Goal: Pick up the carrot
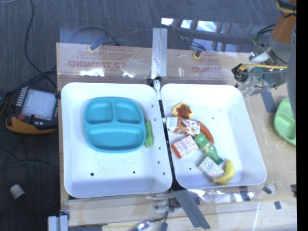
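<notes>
A: One gripper [250, 73], up at the far right, hanging over the desk [269, 114] just outside the right bin's far right corner. Whether it's open or closed, I can't tell; it's a blur of cables and metal from here.

B: And nothing in it?

A: Nothing I can see between its parts. The carrot [206, 132] lies in the right bin [240, 129], toward the middle, an orange stick slanting from far left to near right.

B: Free to grab?

A: Hardly. Its far end is tucked under a printed box [185, 126], and a green bottle [208, 148] touches its near end. A red-and-yellow toy [182, 110] sits just beyond the box, and a waffle block [184, 147] lies to the left.

B: So which step is this?

A: The approach, I'd judge; the grasp hasn't begun. Next the arm must swing left and nearer, over the carrot's bare middle, turn its jaws across the stick, and come down between box and bottle.

B: The left bin [77, 143]?

A: A blue plate [114, 124] and a green bean [149, 134]. No concern.
</notes>
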Robot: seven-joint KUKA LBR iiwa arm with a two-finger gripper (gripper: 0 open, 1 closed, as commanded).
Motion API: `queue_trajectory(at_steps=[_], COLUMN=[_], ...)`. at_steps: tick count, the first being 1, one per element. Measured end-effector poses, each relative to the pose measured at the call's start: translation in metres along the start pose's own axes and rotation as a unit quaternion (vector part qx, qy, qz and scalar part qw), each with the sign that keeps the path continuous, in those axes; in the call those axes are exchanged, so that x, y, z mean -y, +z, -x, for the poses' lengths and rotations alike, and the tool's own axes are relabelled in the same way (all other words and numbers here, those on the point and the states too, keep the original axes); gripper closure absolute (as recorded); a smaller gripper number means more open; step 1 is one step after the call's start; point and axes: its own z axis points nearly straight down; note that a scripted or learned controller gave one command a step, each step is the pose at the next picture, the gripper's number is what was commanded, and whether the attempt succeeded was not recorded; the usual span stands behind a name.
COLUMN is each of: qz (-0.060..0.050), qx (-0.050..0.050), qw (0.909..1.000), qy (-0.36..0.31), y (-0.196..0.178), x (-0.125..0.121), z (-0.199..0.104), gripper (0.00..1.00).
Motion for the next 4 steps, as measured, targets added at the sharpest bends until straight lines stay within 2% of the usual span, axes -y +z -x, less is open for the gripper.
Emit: queue_trajectory(at_steps=[1,3,4], qz=[0.001,-0.001,0.001], qx=[0.001,0.0,0.001], qw=[0.9996,0.9958,0.9959], qy=[0.03,0.091,0.09], y=[0.048,0.044,0.056], x=[-0.037,-0.035,-0.037], z=[-0.005,-0.007,-0.011], gripper=[1.0,1.0,1.0])
